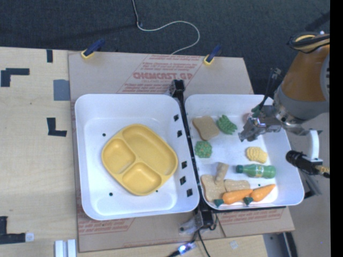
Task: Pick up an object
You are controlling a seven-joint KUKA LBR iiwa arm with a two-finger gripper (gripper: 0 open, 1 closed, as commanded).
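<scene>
Red print runs upside down across the cardboard sheet (pixel 161 74) under the two bins, at the upper middle of the frame; it seems to read "CHEMCRAFT", though the letters are too blurred to be sure. Fainter red print at the sheet's lower edge cannot be read.

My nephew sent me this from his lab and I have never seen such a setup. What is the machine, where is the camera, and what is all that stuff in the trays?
The camera sits above the bench, looking down at a slant. The grey and orange shape at the right is a robot arm; its gripper hangs over the right bin, with nothing visibly held. Two shallow white bins sit side by side. The left bin holds a yellow divided plate. The right one holds toy food: two green broccoli pieces, bread slices, a yellow corn piece, a green bottle and two carrots. Its job is picking one up.
</scene>
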